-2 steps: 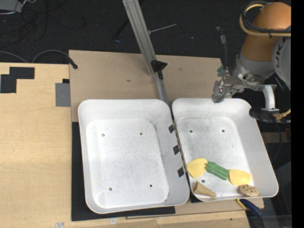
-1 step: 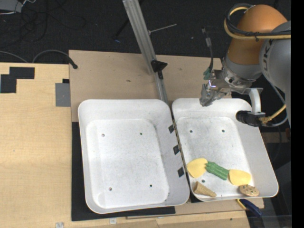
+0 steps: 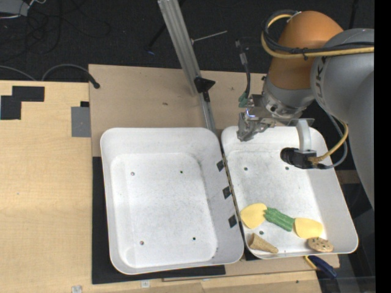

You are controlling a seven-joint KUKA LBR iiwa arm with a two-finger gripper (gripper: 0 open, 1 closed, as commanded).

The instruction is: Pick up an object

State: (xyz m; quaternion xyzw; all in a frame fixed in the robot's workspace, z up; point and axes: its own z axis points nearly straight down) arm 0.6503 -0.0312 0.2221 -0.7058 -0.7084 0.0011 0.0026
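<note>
We see the fingers (image 3: 246,131) at the right bin's (image 3: 342,215) 11 o'clock corner; whether they are parted, we cannot tell. The toys (image 3: 281,220) lie well apart toward 5 o'clock, the green one's long axis slanting 10-to-4.

A shallow white plastic bin (image 3: 162,258) lies on the left side of the pale wooden bench (image 3: 43,182). Just beside it, on the right, lies a second shallow white plastic bin (image 3: 269,170), and small black clips (image 3: 226,191) sit along the line where the two meet. A slim grey metal rail (image 3: 181,44) leans from the far side down toward the gap between the bins. Dark square patches (image 3: 21,99) and one grey rectangle (image 3: 80,120) mark the bench on the far left. Thin black cables (image 3: 61,69) lie on the dark floor behind the bench.
</note>
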